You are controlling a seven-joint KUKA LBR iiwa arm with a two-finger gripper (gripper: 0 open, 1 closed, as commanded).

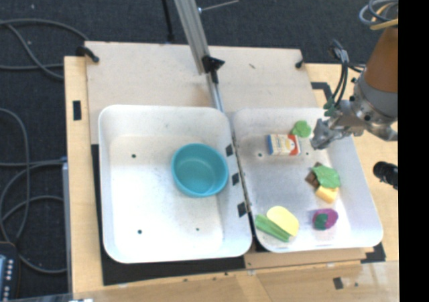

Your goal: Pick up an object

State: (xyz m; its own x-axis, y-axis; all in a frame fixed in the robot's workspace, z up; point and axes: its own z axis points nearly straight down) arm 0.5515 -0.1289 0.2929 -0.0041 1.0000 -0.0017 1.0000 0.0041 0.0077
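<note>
The table [147, 73] carries 2 white bins side by side. The left bin [134, 227] holds a blue bowl [199, 170] near its middle. The right bin [362, 207] holds a small carton [281, 144] toward its far side, with a green piece [301, 128] just right of it. Further near lie a green-topped yellow block [326, 184], a purple toy [324, 219] and a yellow-and-green toy [279, 223] at the near left corner. The arm [382, 73] reaches in from the right; its pincer [322, 136] hangs over the bin's far right part, just right of the green piece. I cannot tell how far it is open, and nothing shows between its tips.
</note>
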